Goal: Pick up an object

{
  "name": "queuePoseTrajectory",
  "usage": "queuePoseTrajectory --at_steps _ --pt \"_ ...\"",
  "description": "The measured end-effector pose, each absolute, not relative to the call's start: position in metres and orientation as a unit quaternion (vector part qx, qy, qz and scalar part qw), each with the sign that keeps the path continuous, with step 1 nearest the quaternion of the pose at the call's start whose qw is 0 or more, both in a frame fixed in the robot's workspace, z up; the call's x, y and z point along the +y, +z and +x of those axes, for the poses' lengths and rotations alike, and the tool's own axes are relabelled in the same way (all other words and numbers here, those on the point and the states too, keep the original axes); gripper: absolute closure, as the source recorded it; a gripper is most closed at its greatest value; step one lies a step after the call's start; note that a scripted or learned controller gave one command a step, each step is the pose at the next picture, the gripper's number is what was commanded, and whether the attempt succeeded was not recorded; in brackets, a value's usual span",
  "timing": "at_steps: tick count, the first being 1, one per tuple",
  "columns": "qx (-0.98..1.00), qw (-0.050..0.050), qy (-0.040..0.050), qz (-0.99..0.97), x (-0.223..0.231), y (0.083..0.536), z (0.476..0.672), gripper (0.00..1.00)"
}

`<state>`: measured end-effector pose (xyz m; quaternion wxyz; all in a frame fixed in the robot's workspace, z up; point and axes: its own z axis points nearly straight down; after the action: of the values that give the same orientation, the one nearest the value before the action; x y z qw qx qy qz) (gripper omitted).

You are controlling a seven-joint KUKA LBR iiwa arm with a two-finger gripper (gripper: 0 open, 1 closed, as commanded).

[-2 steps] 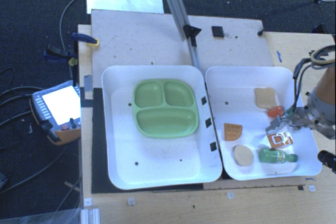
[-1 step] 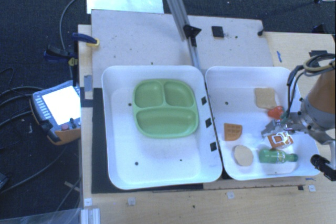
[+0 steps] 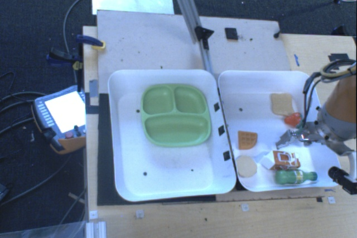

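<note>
A green bottle point(image 3: 295, 176) lies in the right bin point(image 3: 245, 83); the jaws point(image 3: 290, 138) stand spread, holding nothing.

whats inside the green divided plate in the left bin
All three compartments of the green plate look bare. It sits in the left bin, and the bin floor under the plate is covered.
</note>
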<state>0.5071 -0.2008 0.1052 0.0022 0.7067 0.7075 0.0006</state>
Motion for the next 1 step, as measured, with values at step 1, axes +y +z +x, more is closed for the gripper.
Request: queuePoseTrajectory --at_steps 1 --pt "0.707 0.002 0.001 0.707 -0.2004 0.1148 0.5077 1.0"
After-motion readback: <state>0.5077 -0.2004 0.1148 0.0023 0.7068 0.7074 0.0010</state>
